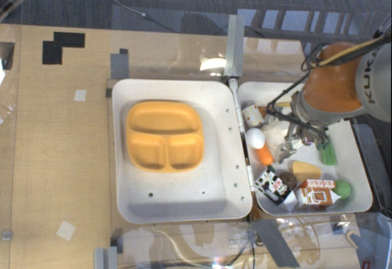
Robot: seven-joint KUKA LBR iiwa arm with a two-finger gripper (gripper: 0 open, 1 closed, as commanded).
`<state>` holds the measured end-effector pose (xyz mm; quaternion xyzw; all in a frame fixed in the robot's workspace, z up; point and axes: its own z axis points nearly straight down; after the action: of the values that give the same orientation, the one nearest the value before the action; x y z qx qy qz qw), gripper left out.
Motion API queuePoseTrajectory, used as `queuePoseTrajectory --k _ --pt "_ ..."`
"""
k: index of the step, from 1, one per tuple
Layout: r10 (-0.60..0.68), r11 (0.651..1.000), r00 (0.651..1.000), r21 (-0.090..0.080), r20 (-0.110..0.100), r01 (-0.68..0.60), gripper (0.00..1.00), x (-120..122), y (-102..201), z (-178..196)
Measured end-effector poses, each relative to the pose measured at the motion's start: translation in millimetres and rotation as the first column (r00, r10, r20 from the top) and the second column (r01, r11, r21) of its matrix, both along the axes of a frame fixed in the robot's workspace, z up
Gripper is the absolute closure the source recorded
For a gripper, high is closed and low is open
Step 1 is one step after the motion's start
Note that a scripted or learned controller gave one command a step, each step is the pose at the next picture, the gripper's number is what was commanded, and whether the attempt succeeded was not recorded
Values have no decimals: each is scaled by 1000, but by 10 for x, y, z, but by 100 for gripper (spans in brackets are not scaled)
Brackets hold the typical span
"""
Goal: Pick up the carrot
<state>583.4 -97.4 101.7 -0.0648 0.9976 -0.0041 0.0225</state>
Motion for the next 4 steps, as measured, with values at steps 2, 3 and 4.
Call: queuePoseTrajectory --k 2,3,4 --pt "-286 958 958 15 -8 286 0 -9 109 1" --pt "-553 832 833 28 -13 553 0 19 150 -2" --pt "-849 527 528 30 -28 849 0 88 104 3"
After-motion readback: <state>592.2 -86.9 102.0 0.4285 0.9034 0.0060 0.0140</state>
